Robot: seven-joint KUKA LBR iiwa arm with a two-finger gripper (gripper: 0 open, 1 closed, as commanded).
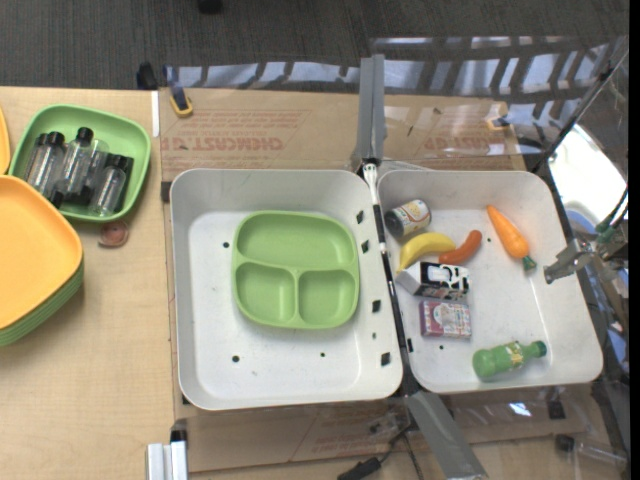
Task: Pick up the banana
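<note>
The yellow banana (424, 249) lies in the right bin (560, 368), near its left wall and toward the back. It curves from lower left to upper right. Its right tip touches a red-orange pepper (461, 247). A small tin can (409, 216) lies just behind it, and a black-and-white pack (442, 279) sits just in front of it.
The right bin also holds an orange carrot (509, 234), a pink box (446, 319) and a green bottle (506, 359). A green divided plate (296, 269) sits in the left bin (200, 368). A grey metal piece (567, 261) juts over the right bin's right rim. A vial tray (80, 163) and orange plates (35, 258) stand at far left.
</note>
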